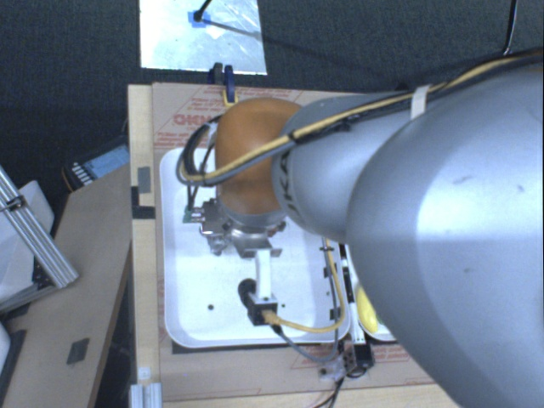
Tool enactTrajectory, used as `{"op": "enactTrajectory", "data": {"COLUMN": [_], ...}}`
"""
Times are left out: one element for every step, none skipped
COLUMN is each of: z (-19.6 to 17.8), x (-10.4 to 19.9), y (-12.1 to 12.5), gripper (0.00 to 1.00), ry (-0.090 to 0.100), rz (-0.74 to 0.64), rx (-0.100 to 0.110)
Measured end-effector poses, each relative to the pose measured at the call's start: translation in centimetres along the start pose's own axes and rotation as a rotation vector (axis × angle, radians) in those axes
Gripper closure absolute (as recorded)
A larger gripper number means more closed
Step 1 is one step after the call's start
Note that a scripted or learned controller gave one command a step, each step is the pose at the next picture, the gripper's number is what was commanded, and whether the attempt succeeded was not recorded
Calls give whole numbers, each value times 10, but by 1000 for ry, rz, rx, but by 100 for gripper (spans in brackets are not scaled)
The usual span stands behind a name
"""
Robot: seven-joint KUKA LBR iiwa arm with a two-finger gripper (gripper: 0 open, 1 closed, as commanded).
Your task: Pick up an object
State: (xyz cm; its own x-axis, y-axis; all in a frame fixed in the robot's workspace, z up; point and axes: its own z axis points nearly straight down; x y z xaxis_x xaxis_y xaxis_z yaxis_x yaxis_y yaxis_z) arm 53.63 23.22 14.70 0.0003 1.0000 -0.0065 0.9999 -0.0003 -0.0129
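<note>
A yellow rounded object [367,310] is lying in the shallow white bin on the view's right [384,336], close to that bin's left wall. Only a narrow part of it is showing, since the arm is covering the rest, so its full shape cannot be told. Nothing is touching the part that is showing.

The claw [240,243] is hanging over the other shallow white bin [191,313], the one on the view's left, well apart from the yellow object. Its metal base is showing just below the orange band [246,164], and it is pointing down toward the bin floor. Whether the claw is spread or pressed together cannot be told, and nothing is showing in its grip.

The thick grey arm [425,219] is reaching in from the right and is taking up most of the right half of the view. A yellow cable [374,104] is running along its upper side toward the orange band.

A tiny dark speck [211,306] is sitting on the floor of the left bin. Both bins are resting on a brown cardboard sheet with red print [183,113], which is lying on the pale wooden table [93,270]. Beyond the cardboard, a shiny silver sheet [200,24] is lying on dark cloth. At the far left, a ribbed aluminium bar [34,236] is slanting across the table.
</note>
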Motion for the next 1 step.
{"op": "enactTrajectory", "data": {"z": [51], "x": [2], "y": [-14], "gripper": [100], "ry": [5], "rz": [1], "rx": [-6]}}
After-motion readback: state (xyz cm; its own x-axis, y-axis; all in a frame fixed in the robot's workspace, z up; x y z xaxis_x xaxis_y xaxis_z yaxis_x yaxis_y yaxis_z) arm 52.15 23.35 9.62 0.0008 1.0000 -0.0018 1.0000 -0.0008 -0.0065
